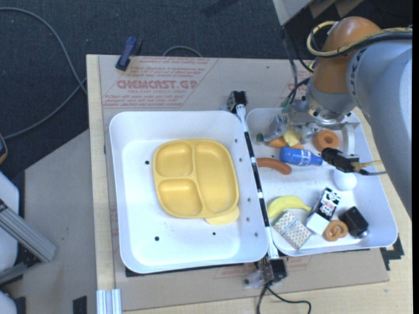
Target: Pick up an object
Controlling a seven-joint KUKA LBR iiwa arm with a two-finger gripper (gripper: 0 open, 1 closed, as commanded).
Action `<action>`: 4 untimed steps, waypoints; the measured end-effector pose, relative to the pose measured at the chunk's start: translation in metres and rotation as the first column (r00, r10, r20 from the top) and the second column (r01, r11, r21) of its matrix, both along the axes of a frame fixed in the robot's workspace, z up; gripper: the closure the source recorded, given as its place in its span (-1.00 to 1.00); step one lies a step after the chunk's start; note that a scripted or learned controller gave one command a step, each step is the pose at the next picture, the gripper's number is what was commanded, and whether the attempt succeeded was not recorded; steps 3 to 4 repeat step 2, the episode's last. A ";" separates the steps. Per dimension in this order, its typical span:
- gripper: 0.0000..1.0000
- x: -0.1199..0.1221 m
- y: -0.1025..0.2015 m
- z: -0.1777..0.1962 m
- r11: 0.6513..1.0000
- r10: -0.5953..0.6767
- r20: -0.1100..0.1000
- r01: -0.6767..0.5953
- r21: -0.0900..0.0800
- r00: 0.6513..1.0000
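From the overhead camera you see the gripper (292, 124) lowered into the far end of the right bin (383, 224), among a blue bottle (300, 156), a doughnut (325, 139) and a sausage (273, 166). You cannot tell how its jaws stand; the wrist hides them. Nothing looks lifted yet, so the pick is, by my reading, not yet done. The left bin (127, 175) holds a yellow divided plate (195, 177).

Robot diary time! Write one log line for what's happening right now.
arm: over right bin's far end | gripper: low among toys by blue bottle | yellow tray: left bin
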State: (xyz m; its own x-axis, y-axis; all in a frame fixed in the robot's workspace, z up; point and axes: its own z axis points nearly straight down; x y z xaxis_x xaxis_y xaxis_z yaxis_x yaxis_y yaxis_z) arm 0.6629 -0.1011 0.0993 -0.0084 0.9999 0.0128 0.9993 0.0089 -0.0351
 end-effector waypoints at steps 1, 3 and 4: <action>1.00 0.001 0.000 0.011 1.000 0.001 0.002 -0.001 -0.001 1.000; 1.00 -0.036 0.055 0.086 1.000 -0.007 0.035 0.007 -0.011 0.999; 1.00 -0.036 0.055 0.086 1.000 -0.007 0.035 0.007 -0.011 0.999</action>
